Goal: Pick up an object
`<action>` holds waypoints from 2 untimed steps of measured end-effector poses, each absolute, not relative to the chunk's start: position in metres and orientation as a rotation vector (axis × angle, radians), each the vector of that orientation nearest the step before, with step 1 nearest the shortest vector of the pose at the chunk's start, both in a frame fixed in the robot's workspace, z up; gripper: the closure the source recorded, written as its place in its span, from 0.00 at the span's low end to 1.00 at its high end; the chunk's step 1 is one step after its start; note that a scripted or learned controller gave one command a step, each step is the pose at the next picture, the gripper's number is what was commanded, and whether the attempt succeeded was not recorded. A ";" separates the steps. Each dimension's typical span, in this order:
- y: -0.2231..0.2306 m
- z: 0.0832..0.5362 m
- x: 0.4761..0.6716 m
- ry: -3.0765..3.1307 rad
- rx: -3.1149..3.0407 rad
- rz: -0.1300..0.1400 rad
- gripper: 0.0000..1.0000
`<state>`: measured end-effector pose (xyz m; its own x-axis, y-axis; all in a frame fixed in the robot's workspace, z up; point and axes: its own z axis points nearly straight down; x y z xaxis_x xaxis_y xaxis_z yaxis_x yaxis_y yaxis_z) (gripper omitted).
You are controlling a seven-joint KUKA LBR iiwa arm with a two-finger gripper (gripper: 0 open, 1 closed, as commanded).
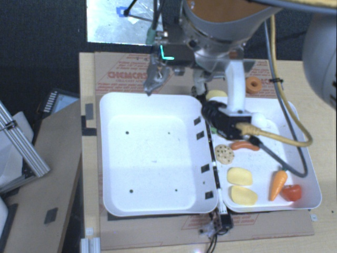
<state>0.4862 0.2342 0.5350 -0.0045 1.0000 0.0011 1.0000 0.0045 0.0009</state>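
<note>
Dark floor (42, 30) all round, tan bench (86, 88) topped by cardboard sheet (126, 74) with red print, bright shiny panel (110, 12) at top, tan board (47, 194) lower left, slanted metal rail (23, 146) at left edge, black ribbed block (50, 101) above it, even light

Pincer (154, 82) is stationed over the far rim of the left bin (147, 162). Right of it and nearer the camera, the right bin (313, 186) holds a cookie (224, 153), sausage (245, 146), carrot (277, 185) and two yellow slices (239, 176). A doughnut (254, 85) lies level with the pincer, well to its right, outside the bins.
</note>
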 end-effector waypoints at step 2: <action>0.234 0.546 0.487 -2.232 -2.211 -0.005 0.00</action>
